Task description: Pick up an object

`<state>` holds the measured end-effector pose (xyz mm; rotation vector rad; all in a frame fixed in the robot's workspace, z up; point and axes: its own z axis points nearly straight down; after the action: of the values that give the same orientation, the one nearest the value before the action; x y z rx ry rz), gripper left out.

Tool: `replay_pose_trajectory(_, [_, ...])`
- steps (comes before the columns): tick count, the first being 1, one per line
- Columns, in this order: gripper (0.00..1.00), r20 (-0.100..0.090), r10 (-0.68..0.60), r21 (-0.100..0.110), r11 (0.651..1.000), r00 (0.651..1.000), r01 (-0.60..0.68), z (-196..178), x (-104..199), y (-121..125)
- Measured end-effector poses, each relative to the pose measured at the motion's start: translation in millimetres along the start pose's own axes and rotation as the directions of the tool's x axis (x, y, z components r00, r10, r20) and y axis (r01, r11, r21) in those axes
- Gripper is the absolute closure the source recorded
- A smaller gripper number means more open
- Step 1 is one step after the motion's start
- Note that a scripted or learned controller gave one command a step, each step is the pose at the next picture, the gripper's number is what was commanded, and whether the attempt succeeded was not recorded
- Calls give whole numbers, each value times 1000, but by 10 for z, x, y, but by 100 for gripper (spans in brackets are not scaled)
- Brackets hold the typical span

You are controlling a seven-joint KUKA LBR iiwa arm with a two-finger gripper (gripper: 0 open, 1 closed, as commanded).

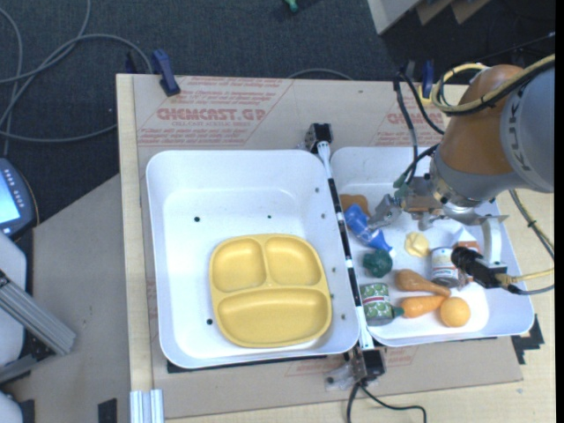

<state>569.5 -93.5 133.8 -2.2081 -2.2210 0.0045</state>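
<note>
Two shallow white plastic bins sit side by side on the bench. The left bin (pixel 176 192) holds one thing: a yellow plastic tray with three compartments (pixel 269 291), lying flat toward its near side. The right bin (pixel 370 161) holds a cluster of small items: one blue crumpled plastic piece (pixel 361 226) against the divider, one dark green round toy (pixel 378 262) just below it, one small green-labelled can (pixel 376 300) lying by the divider, one pale yellow lump (pixel 417 243), one small metal tin with a printed label (pixel 443 266), one brown drumstick-shaped toy (pixel 414 281), one orange carrot-shaped toy (pixel 421 307) and one orange ball (pixel 454 312) touching the carrot's end. The grey arm's gripper (pixel 414 203) hangs over the right bin, above the pale yellow lump and right of the blue piece. I cannot tell how wide it stands or whether it grips anything.
</note>
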Motion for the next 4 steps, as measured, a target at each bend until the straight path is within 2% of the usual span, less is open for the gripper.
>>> replay_pose_trajectory(1, [0, 6, 4, -30, 1000, 1000, -4, 271, -2, -2])
replay_pose_trajectory(2, [0, 4, 7, -7, 1000, 1000, -7, 495, -72, -478])
replay_pose_trajectory(4, [0, 3, 7, -5, 1000, 1000, -7, 501, 24, -910])
